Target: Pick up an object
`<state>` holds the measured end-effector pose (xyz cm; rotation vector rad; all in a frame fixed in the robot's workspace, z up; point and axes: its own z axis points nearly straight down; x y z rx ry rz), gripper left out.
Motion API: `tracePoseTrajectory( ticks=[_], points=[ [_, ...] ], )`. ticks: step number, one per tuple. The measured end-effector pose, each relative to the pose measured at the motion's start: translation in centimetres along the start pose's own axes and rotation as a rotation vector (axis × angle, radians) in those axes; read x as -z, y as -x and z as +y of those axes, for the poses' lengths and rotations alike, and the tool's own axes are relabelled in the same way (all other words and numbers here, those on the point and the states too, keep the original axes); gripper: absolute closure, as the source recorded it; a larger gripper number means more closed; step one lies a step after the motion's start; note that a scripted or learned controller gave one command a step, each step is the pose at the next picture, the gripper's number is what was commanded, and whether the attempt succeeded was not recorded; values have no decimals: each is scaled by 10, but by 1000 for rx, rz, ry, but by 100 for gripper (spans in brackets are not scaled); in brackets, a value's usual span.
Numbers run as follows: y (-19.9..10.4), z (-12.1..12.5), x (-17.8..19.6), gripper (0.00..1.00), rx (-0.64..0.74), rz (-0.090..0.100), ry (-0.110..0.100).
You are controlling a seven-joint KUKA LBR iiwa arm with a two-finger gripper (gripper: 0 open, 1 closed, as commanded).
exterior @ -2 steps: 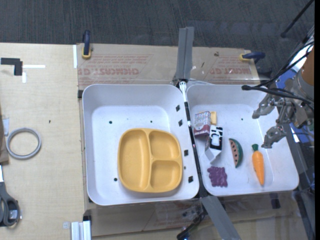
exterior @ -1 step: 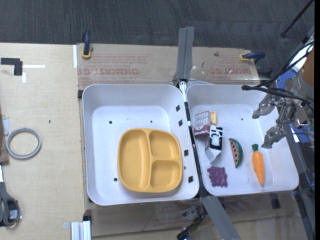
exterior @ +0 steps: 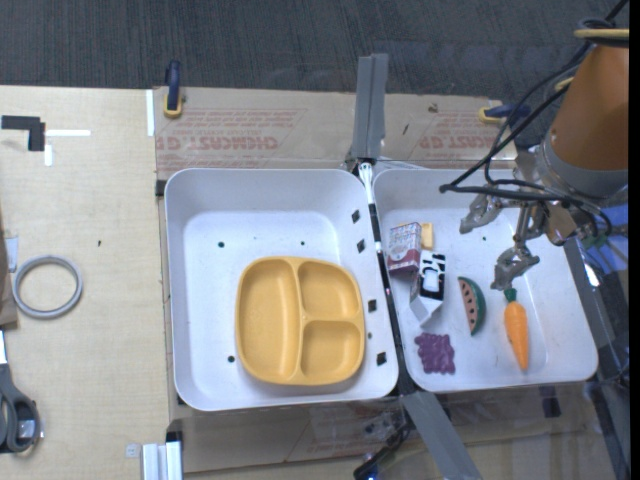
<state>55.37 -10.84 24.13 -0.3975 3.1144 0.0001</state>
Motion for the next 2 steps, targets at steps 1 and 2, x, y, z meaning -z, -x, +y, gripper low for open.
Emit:
tracePoseTrajectory(
  ticks=[1,2],
  points=[
    [18,1,-133,0,-65,-1,0],
    [51,-22,-149,0,-546,-2,-2]
  ],
)
